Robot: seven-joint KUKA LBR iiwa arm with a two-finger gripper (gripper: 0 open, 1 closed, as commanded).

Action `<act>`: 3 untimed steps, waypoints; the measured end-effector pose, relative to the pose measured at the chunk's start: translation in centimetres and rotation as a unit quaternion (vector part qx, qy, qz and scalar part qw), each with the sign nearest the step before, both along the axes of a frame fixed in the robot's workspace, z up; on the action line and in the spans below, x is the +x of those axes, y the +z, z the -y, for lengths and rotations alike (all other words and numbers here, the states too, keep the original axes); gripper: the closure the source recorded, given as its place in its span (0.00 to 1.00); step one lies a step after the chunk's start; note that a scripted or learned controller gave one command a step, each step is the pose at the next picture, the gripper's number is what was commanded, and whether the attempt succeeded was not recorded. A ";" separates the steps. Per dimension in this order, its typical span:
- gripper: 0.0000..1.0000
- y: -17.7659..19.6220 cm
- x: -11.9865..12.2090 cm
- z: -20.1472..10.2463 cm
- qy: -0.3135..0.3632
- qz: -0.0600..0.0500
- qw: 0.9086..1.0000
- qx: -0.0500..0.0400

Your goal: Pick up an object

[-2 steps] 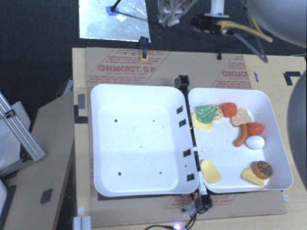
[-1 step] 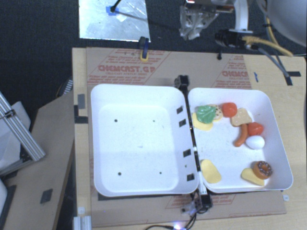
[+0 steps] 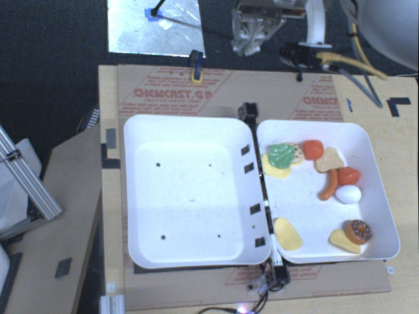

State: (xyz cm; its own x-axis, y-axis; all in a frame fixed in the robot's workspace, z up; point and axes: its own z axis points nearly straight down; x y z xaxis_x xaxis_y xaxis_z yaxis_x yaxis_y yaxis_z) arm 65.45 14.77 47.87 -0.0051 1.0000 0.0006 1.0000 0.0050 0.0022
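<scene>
The right bin [image 3: 376,169] holds several toy foods: a green leafy piece [image 3: 281,154] on a yellow slice, a red tomato [image 3: 313,149], a slice of toast [image 3: 329,159], an orange sausage [image 3: 328,186], a red piece [image 3: 349,174], a white egg [image 3: 348,194], a chocolate doughnut [image 3: 359,230] on a yellow wedge [image 3: 343,241], and a pale yellow piece [image 3: 287,233]. My gripper [image 3: 251,41] hangs high at the top of the view, beyond the bins' far edge, well away from the foods. Nothing shows between its fingers.
The left bin [image 3: 137,136] lies beside the right one, joined by a black hinge strip [image 3: 260,188]. Both rest on a cardboard sheet [image 3: 170,90]. A shiny metal plate [image 3: 154,18] lies beyond the bench at top left. Cables [image 3: 340,61] trail at top right.
</scene>
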 end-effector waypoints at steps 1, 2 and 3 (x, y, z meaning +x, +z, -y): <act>1.00 0.2 1.5 4.5 -0.004 0.001 1.000 -0.001; 1.00 -2.1 1.4 9.3 -0.003 0.000 1.000 -0.001; 1.00 -20.9 0.1 3.9 0.001 -0.008 1.000 0.000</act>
